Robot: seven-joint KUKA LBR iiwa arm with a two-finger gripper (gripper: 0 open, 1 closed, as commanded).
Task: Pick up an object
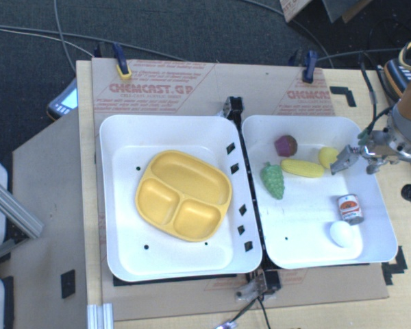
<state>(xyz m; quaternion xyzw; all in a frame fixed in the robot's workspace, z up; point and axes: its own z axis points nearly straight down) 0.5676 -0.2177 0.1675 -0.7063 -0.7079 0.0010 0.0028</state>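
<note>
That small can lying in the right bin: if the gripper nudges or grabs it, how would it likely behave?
The can lies on its side on the smooth floor of the right bin, so a nudge would probably roll it. It looks rigid, so it should hold shape under a pinch. The white egg-shaped object beside it could get bumped.

Right bin's holding the goods: purple plum [285,144] sitting at 12 o'clock, yellow banana [302,168] lying flat mid-bin, green grapes [273,181] at 9, lemon [328,156] at 2, small can [350,209] and white egg [342,234] at 5.
</note>
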